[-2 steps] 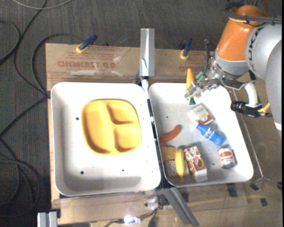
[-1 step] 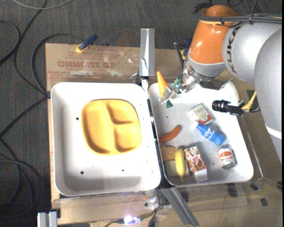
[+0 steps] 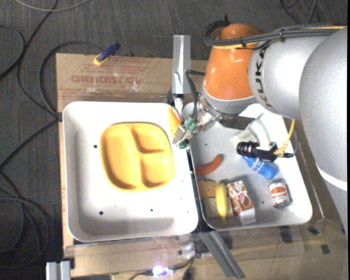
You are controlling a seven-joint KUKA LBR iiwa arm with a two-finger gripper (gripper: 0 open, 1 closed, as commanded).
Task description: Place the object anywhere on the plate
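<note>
The gripper (image 3: 183, 132) hung over the wall where the two bins met, at the upper left corner of the right bin (image 3: 297, 214). Whether it was clenched or released could not be told from this angle, as the wrist hid most of it. A small yellow-orange piece (image 3: 174, 121) sat just to the left of the gripper and touching its outline. This was most likely the object of the task, though the view did not settle whether it was gripped or only lay against the bin wall.

Judged from this, the step in hand was the carry across towards the plate (image 3: 139, 155), which lay in the left bin (image 3: 81, 214), to the left of the gripper and a little below it. The next move called for travel leftward over the wall until the piece stood above any of the plate's compartments, then a lowering and a release. If nothing was in fact gripped, a fresh pick would have been needed first.

The piece looked small, smooth and narrow, close in colour to the plate, and partly hidden by the gripper.
</note>
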